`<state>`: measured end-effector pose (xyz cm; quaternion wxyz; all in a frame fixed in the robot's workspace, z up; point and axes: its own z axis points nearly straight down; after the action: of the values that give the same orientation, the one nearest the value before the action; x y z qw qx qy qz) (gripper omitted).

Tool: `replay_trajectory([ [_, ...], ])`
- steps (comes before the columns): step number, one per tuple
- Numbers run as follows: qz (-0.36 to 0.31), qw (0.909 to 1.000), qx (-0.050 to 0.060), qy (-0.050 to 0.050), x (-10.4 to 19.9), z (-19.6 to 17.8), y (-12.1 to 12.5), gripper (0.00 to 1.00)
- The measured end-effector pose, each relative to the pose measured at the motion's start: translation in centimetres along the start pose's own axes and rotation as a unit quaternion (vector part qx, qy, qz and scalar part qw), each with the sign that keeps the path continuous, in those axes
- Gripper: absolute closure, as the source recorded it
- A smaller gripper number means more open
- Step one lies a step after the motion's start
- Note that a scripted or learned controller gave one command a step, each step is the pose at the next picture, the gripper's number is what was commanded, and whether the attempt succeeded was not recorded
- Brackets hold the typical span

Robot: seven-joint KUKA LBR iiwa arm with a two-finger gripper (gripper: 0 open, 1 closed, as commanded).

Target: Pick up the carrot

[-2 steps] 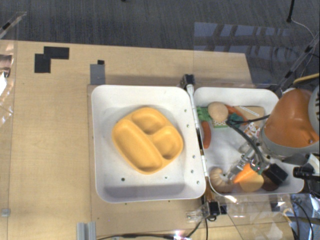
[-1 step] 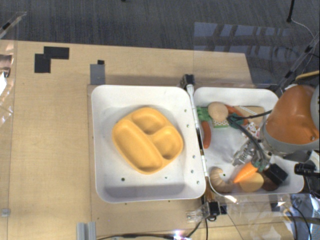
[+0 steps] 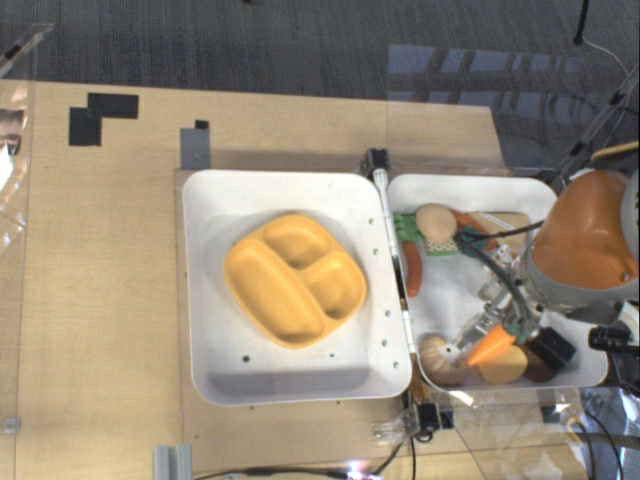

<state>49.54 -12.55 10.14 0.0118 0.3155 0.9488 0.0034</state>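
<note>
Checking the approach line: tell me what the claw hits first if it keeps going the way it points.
Likely the carrot, directly at the claw tip low in the right bin. Depth is unclear from above, so contact can't be confirmed.

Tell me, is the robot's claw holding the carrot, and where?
Cannot tell: the gripper sits right at the carrot in the right bin, but the grip itself is hidden.

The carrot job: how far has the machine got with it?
Done: the arm has reached into the right bin, and its gripper sits low beside the carrot near the front. In hand: closing on that carrot; I cannot tell whether it is gripped. Left: a clear lift, since the carrot lies among the other toy food. The yellow divided plate in the left bin is uninvolved.
</note>
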Motion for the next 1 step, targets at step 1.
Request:
replay_trajectory([
  [1, -0.001, 1.0000, -0.003, -0.004, -0.28, -1.18, 0.32, 1.00],
])
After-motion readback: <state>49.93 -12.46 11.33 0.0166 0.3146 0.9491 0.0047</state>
